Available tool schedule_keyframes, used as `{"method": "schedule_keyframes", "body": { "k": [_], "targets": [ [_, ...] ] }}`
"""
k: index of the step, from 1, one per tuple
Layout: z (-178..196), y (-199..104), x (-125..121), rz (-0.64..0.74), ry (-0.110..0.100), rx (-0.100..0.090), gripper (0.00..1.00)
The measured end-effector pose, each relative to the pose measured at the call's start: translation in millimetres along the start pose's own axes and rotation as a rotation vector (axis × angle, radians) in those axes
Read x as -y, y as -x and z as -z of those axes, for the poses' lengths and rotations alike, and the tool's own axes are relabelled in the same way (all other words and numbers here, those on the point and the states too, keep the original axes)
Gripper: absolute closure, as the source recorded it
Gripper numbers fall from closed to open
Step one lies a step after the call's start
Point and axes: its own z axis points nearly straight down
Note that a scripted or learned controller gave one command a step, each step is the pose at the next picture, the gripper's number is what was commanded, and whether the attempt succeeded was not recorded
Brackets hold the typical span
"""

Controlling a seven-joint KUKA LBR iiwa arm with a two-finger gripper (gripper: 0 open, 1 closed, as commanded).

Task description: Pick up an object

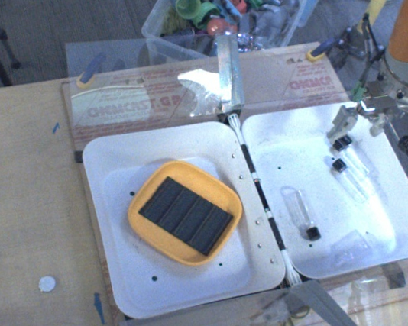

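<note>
In the right bin (402, 233), near its upper right corner, the tool (354, 122) hangs low over the white floor, reaching in from the arm whose orange band (407, 31) is cut off by the frame edge. How far the tool is open I cannot tell: its pale metal blurs against the bin and nothing is visibly caught in it.

The candidates for picking lie just below it. Two clear plastic vials with black caps rest on the right bin's floor: one vial (351, 172) just beneath the tool, lying slantwise, and another vial (299, 213) nearer the divider, lying roughly lengthwise with its cap toward the near edge. A small black piece (341, 141) sits close under the tool, possibly a loose cap or part of the tool itself; it is too small to say. A faint clear shape (349, 244) near the near edge may be a further transparent item, hardly distinguishable from glare.

The left bin (124, 288) holds an orange-yellow tray (149, 241) bearing a dark ribbed insert (185, 214), lying flat and turned diagonally, well apart from the tool. Judging by the tool's position, the upper vial is the likely target; its transparency and roundness would make a grasp uncertain.

Beyond the bins stands a clear tub (166, 29) of coloured toys, partly cropped at the top.
</note>
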Motion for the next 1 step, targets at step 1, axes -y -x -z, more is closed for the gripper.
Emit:
{"method": "schedule_keyframes", "body": {
  "k": [1],
  "targets": [
    [-106.7, -62.0, 47.6, 0.013, 0.001, 0.001, 0.0]
  ]
}}
